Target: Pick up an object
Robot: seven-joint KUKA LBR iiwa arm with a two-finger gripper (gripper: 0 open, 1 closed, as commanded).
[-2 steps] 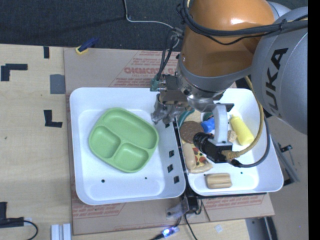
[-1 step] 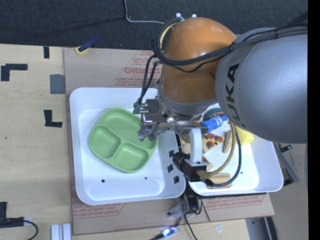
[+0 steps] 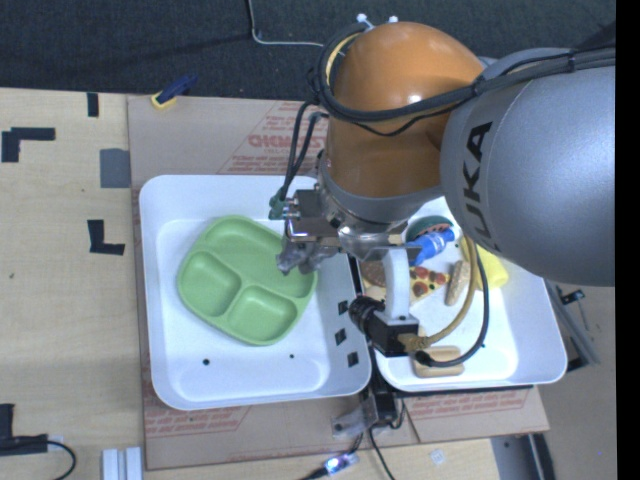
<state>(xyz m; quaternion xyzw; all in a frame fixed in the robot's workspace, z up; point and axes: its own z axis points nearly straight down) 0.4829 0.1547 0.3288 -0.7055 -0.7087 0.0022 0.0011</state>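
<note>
1. The arm [image 3: 500, 168] reaches in from the right and covers much of the upper right of the bench. Its grey housing bears dark lettering, and the orange band [image 3: 400, 78] bulges above the wrist. Black cables loop around the orange section and run down to the wrist.

2. Two shallow white bins sit side by side on a sheet of brown cardboard [image 3: 200, 133] with red print. The left bin [image 3: 160, 268] is fully in sight. The right bin [image 3: 530, 348] is partly hidden under the arm.

3. The green plate [image 3: 235, 283] lies flat in the left bin, toward its upper right part. It is pale green, rounded, and divided into three compartments by raised ridges. It looks clean and undamaged. Its right edge lies under the gripper.

4. The gripper [image 3: 297, 258] hangs over the right rim of the green plate, near the wall between the two bins. Its metal fingers point down at the plate's edge and appear to touch it. I cannot tell whether the fingers are clenched or released.

5. The right bin holds a cluster of small items, mostly hidden by the arm: a yellow piece [image 3: 492, 268], a blue and white object [image 3: 432, 240], and a tan stick-like item [image 3: 458, 280].

6. A small blue and yellow object [image 3: 172, 90] lies on the bench above the cardboard, well apart from both bins.
</note>
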